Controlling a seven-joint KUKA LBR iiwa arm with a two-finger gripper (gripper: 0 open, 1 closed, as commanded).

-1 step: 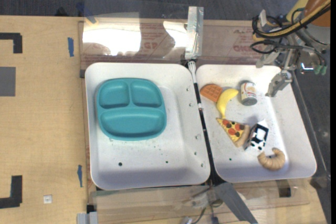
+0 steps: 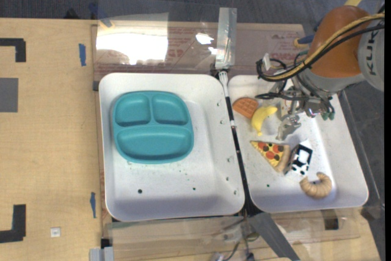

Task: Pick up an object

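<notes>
1. Camera view: the grey arm's two-finger gripper (image 2: 287, 126) hangs in the right shallow white bin (image 2: 348, 150); whether its jaws are open or shut cannot be told
2. A yellow plastic banana (image 2: 263, 118) lies just left of the jaws, likely the target; an orange waffle piece (image 2: 245, 107) lies beyond it
3. Below the jaws lie a toy pizza slice (image 2: 270, 151), a black-and-white block (image 2: 300, 159) and a tan croissant (image 2: 316, 185)
4. A teal divided plate (image 2: 153, 126) sits well left, in the left white bin (image 2: 208, 192), out of reach

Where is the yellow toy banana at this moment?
In the camera view, the yellow toy banana lies in the right white bin, near its upper left, beside the orange waffle-like toy and above the toy pizza slice.
</notes>
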